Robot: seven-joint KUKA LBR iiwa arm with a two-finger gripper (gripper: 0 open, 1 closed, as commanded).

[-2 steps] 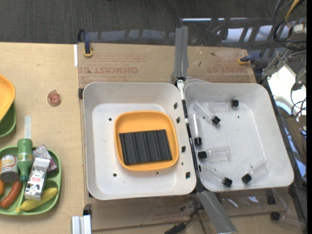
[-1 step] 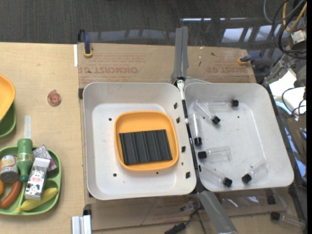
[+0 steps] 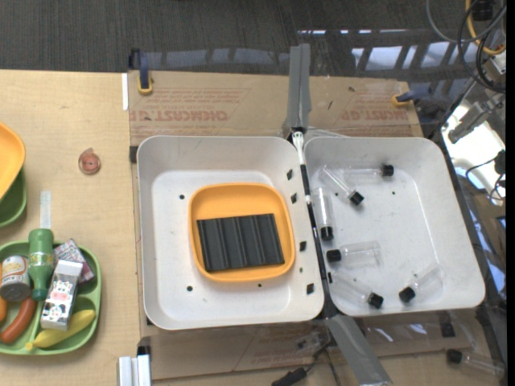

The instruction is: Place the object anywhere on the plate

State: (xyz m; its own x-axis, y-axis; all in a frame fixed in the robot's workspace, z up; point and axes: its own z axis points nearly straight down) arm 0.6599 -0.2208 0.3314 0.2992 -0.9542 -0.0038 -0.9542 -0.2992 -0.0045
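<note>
An orange square plate (image 3: 241, 194) sits in the middle of the left white bin (image 3: 161, 240). A dark grey ridged rectangular block (image 3: 241, 242) lies flat on the plate, well inside its rim. The right white bin (image 3: 455, 240) holds several clear plastic vials with black caps, among them one along the bin's left wall (image 3: 323, 210), one near the middle (image 3: 354, 253) and one at the front right (image 3: 420, 284).
On the wooden table to the left stand a green tray of toy food (image 3: 80, 312) and an orange bowl (image 3: 8, 163). Cardboard (image 3: 209, 107) lies under the bins. Cables and metal framing (image 3: 483, 47) crowd the upper right.
</note>
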